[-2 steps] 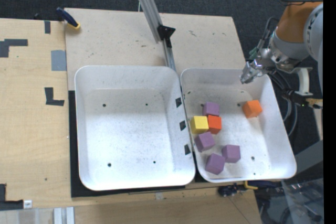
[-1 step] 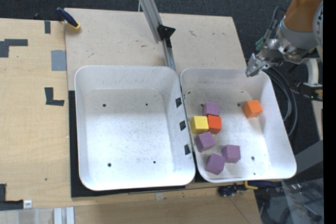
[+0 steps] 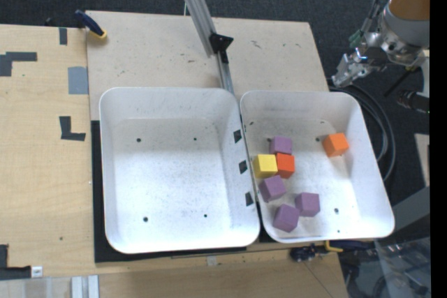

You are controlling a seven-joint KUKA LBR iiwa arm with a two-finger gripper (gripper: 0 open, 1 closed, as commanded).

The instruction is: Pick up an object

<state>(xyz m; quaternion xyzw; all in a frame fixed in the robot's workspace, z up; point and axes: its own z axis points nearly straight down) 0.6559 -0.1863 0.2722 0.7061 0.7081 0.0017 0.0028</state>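
Purple cubes, four: (image 3: 281,144), (image 3: 272,187), (image 3: 307,203), (image 3: 286,218), all in the right bin (image 3: 363,129). One yellow cube (image 3: 265,165) touches one red-orange cube (image 3: 285,164). One orange cube (image 3: 335,144) sits apart, near the bin's right wall. Left bin (image 3: 112,150): no cubes. Gripper (image 3: 349,70) hangs outside the right bin, above its far right corner; finger state cannot be told.

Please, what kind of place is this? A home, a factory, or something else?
Probably a robotics lab bench. Two shallow white bins sit side by side on a plywood board, the right one holding small coloured foam blocks, and a robot arm with loose cables reaches in at the right.
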